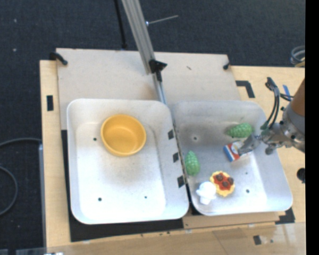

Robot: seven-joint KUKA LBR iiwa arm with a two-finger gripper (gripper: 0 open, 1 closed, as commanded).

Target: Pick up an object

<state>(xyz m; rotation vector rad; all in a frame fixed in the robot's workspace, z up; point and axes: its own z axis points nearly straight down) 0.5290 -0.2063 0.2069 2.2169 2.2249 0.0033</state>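
My gripper [248, 145] reaches in from the right edge and hangs low in the right bin [271, 190]. Its tip is right beside a small red, white and blue object [231, 153], on that object's right side. A bumpy green object [240, 130] lies just behind the tip. Whether the gripper touches either one is unclear. Near the bin's left wall lies a second green object [191, 162]. At the front sit a yellow piece with red spots [222, 184] and a white object [206, 192].
The left bin [95, 195] holds a yellow bowl [123, 135] in its back half. A metal pole [141, 33] slants up from the bench behind the bins. A raised divider [176, 153] runs between the two bins.
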